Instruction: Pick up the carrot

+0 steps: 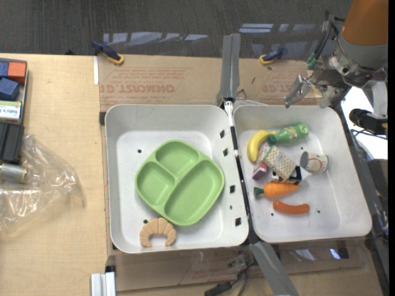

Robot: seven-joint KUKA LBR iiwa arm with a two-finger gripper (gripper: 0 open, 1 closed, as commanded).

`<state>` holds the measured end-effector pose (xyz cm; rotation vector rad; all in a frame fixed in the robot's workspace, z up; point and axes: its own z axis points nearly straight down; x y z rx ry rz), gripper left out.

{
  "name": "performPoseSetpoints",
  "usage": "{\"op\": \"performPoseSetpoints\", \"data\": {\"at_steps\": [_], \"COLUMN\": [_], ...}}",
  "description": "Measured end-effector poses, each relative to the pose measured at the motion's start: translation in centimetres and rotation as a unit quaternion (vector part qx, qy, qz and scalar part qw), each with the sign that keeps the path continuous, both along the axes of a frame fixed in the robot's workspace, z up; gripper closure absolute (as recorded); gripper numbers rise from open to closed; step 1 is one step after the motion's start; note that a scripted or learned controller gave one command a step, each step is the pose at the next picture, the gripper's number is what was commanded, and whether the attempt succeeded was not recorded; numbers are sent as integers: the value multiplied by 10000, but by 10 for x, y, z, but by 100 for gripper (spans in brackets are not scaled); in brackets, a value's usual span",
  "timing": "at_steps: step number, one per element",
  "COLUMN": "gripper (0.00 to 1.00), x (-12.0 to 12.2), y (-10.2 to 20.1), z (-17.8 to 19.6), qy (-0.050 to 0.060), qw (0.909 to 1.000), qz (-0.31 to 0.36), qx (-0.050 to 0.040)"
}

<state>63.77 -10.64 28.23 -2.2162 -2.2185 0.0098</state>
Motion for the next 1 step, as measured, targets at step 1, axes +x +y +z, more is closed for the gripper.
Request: {"op": "performPoseSetpoints", "data": {"at_steps": [1], "gripper": [0], "x": [20], "y": [13], "z": [-132], "qy": [-1], "qw": [9971], "qz": [-763], "qx": [-6]}}
